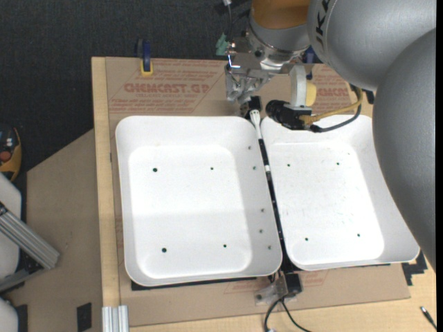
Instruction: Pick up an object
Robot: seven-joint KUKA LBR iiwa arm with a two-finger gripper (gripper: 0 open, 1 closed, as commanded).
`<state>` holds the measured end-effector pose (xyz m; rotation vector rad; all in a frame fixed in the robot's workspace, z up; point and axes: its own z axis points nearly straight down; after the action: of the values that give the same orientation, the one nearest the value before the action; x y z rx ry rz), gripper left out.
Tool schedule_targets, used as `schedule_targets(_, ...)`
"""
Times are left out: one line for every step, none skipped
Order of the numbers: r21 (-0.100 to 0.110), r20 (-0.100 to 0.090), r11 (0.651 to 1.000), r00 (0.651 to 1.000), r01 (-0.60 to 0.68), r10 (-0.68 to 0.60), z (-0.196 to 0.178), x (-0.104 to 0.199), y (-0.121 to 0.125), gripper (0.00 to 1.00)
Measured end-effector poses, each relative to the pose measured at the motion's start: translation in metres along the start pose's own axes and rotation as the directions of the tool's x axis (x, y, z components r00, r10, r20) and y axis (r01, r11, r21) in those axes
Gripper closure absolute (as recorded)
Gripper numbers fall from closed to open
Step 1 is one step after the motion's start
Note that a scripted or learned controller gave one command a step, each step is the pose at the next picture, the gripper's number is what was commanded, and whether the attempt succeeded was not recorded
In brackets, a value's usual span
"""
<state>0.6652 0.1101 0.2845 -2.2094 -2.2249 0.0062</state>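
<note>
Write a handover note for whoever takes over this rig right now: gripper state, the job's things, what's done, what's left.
Gripper: on the grey, orange-banded arm, poised above the far end of the seam between the bins; open or shut can't be judged.
Things: the left shallow white plastic bin and right shallow white plastic bin sit side by side; I can't identify a pickable object.
Done: no pick confirmed.
Left: locate an object, grasp it, lift it.

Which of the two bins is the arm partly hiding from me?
The bin on the view's right: the grey arm covers its far right corner and right edge. The arm's bulk does not overlap the left bin.
</note>
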Motion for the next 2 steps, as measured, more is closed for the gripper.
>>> schedule_targets(-0.014, 0.003, 1.0, 1.0, -0.012, 0.012, -0.054, -0.076, 0.001, 1.0)
schedule_targets(0.004, 0.001, 1.0, 1.0, -0.003, 0.003, 0.039, -0.026, 0.0, 1.0)
